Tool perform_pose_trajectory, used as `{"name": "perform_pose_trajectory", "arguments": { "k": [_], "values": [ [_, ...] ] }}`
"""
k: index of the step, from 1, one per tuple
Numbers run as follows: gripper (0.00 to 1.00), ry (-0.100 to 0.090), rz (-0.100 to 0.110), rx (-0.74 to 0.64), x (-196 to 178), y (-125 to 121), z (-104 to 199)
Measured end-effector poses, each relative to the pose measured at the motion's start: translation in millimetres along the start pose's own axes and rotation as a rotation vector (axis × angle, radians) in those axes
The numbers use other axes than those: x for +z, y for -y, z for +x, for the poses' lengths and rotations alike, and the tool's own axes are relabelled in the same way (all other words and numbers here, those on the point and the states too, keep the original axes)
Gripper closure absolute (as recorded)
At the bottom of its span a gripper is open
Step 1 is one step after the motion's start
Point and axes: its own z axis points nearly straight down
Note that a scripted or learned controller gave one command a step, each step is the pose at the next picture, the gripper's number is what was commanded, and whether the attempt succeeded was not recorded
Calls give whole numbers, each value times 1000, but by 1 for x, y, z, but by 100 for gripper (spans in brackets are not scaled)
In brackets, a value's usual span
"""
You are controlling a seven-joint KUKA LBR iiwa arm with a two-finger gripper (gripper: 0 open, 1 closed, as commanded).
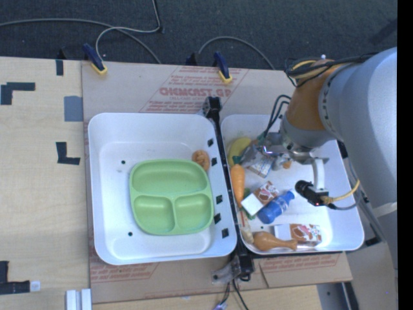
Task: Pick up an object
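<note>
A grey KUKA arm (361,102) with an orange wrist band reaches over the right bin (348,228), its gripper (270,152) lowered among the clutter near that bin's upper left corner. The tool's tip is lost against a crumpled silvery wrapper (259,166) and the cables around it, so whether it is released, clenched or grasping anything cannot be told from this angle.

The nearest candidates for a pick lie below and to the left of the gripper. An orange carrot (237,183) rests along the bin's left wall, long axis running with that wall from the far side toward the near side. A yellow toy (239,147) sits just beside the gripper at the upper left corner. Farther toward the near edge lie a blue bottle (276,207), tilted diagonally with its cap pointing up and right, a small red-and-white packet (266,191) just above it, a toy chicken drumstick (272,240) lying along the near wall, and a flat snack packet (304,233) beside it.

The left bin (103,173) carries a green divided plate (171,196) at its centre and a small brown pastry-like piece (201,158) by its right wall, well apart from the tool.

Judging by position, the wrapper or the yellow toy looks the likeliest target; the crowding there could spoil a clean grasp.
</note>
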Motion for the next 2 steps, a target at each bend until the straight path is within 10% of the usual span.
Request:
{"name": "perform_pose_trajectory", "arguments": {
  "k": [1,2],
  "values": [
    [100,2,2,-1,-10,0,-1],
    [0,3,2,-1,-10,0,-1]
  ]
}}
